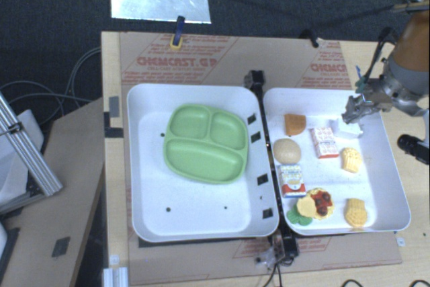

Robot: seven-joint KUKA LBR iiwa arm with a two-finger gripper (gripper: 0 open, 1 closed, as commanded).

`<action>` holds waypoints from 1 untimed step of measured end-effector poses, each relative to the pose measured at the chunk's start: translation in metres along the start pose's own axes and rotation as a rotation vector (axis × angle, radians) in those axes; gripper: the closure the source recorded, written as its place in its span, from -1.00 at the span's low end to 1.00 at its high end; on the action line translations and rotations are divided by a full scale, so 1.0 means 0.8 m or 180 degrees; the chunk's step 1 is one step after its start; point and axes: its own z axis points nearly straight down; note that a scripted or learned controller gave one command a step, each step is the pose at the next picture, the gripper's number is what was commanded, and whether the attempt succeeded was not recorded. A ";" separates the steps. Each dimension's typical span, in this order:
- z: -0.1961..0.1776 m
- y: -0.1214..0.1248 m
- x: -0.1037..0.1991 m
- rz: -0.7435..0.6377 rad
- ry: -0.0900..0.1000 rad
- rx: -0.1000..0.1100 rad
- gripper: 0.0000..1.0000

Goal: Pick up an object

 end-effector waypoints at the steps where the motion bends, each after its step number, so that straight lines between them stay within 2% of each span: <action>1: 0.007 -0.011 0.068 -0.0004 0.0003 0.0001 1.00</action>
